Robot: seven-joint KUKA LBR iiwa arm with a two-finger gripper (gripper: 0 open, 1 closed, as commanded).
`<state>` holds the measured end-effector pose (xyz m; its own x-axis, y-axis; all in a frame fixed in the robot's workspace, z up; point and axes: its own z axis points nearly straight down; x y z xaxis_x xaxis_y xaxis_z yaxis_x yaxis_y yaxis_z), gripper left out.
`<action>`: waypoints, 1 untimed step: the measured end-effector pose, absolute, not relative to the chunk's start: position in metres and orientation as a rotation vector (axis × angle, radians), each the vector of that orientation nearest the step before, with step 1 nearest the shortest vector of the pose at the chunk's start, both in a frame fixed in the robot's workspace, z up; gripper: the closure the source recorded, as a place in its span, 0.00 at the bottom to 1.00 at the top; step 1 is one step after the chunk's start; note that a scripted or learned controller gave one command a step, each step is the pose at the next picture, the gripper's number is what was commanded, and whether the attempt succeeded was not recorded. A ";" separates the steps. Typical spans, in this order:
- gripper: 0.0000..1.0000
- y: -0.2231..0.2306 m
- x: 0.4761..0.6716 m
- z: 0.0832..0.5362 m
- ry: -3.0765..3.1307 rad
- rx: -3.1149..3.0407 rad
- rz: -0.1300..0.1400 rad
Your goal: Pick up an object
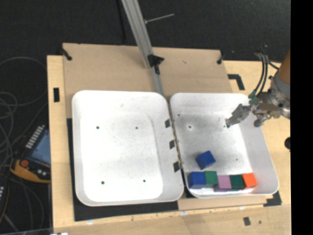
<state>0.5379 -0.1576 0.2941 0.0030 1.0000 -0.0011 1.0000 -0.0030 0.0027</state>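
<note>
Fingers [235,116], state unclear, hover above matte cubes [222,180] in smooth right bin [261,146].

Two shallow white bins are set side by side on a pale wooden bench [137,67] at the centre of the frame. The left bin [122,146] is seen with a few small dark dots on its floor; the right bin [254,146] is joined to it by small dark clips along the shared edge. A slanted metal rail [139,31] is seen running from the top centre down to the gap between the bins. At the lower left, a handheld pendant [32,155] with an orange rim is laid on the dark floor among loose cables [14,87].
</note>
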 end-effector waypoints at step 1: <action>0.00 -0.184 0.522 0.372 2.212 2.215 0.006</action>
